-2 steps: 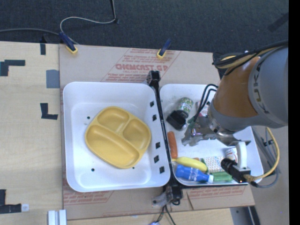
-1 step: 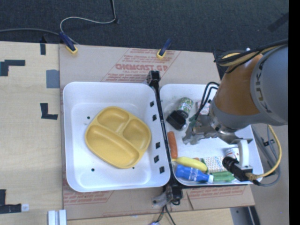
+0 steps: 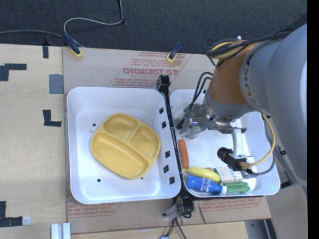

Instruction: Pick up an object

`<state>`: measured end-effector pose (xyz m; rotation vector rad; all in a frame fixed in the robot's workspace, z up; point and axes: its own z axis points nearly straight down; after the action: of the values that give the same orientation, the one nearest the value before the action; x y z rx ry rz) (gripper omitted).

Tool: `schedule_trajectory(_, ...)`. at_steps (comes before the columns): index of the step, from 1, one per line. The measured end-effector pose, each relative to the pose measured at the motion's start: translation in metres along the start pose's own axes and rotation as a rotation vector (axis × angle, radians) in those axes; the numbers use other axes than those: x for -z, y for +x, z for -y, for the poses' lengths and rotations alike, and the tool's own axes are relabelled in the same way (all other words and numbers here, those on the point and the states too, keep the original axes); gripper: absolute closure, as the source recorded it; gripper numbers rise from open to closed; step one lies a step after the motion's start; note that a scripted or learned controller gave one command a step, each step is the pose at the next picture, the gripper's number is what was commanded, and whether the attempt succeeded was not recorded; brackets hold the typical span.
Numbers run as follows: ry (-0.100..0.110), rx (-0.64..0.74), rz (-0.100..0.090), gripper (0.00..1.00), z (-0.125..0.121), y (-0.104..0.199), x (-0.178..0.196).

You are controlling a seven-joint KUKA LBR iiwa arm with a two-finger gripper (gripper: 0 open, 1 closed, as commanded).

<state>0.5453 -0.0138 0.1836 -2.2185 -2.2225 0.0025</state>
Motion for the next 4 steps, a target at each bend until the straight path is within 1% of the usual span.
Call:
schedule_trajectory(1,0.001,0.000,-0.001,1.00,0.062,0.050,0.005)
schedule_trajectory(2,0.001,0.000,0.000,0.00,0.062,0.050,0.005)
schedule_trajectory(3,0.000,-0.002,0.001,0.00,0.017,-0.011,0.000)
schedule_trajectory(4,0.000,-0.002,0.001,0.00,0.056,-0.054,0.000)
